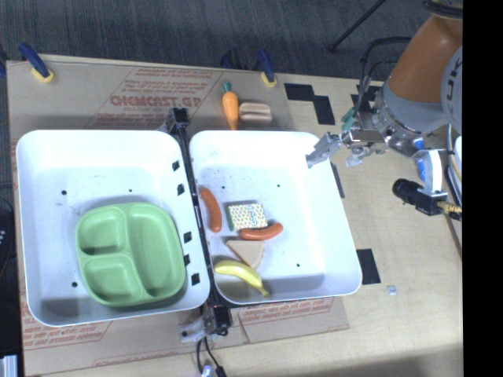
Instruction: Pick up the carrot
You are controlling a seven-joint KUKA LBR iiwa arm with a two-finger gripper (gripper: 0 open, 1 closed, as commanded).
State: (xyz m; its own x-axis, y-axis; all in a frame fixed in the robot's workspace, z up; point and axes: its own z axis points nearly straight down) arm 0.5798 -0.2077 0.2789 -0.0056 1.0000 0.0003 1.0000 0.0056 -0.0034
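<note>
I judged the pick not yet begun: the carrot (229, 106) lay outside the right bin (339, 242) at 12 o'clock, and the gripper (318, 151), its opening indiscernible, carried nothing.

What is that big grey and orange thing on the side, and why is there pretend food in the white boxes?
That is a robot arm, seen from a camera up above the bench, looking down. It reaches in from the right, and at its end is a gripper, a metal hand with two fingers, now hovering over the right bin's far corner. Nothing sits between the fingers.

Two shallow white bins sit side by side. The left bin holds a green plate with three sections. The right bin holds toy food: two sausages, a small patterned block, a sandwich wedge and a banana.

The robot's job is to pick up the carrot. It lies outside the bins, on the cardboard behind them, beside a little hot dog bun.
</note>
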